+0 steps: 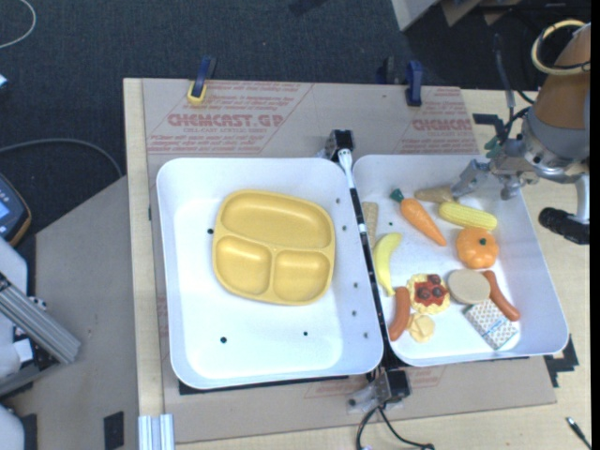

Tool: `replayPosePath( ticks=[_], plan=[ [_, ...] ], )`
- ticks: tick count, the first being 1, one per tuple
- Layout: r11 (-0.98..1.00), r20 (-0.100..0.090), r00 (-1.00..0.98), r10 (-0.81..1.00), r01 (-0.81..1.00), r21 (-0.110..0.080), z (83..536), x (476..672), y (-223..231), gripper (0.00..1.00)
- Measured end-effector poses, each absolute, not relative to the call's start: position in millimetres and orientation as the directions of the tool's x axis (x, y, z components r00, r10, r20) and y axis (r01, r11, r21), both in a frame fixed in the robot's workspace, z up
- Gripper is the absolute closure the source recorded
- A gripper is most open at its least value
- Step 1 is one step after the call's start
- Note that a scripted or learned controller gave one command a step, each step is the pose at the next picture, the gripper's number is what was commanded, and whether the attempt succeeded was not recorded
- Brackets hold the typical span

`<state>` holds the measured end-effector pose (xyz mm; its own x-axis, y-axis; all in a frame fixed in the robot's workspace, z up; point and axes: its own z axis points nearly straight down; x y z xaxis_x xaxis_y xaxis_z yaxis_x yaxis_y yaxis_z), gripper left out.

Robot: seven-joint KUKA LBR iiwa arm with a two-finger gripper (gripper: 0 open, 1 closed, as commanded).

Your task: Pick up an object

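Gripper (483,178) over right bin (548,279), grip state unclear, corn cob (468,216) just below it, carrot (422,221) lower left.

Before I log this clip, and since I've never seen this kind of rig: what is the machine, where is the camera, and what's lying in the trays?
One fixed camera looks down at a slant on two white bins. The left bin holds a yellow divided plate. The right bin holds toy food: a carrot, a corn cob, an orange, a banana and a few smaller pieces. The grey and orange machine at the right is a robot arm; its gripper hangs over the right bin's far edge. I see nothing held in it.
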<state>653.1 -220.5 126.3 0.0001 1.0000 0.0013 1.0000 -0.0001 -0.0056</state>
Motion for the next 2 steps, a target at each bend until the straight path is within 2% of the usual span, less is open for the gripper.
replayPosePath(
  ticks=[1,2],
  plan=[
    [0.005,0.010,-0.005,1.000,1.000,-0.003,84,654.7,-215,0.00],
    [0.005,0.002,-0.005,1.000,1.000,-0.001,96,654.4,-217,1.00]
  ],
)
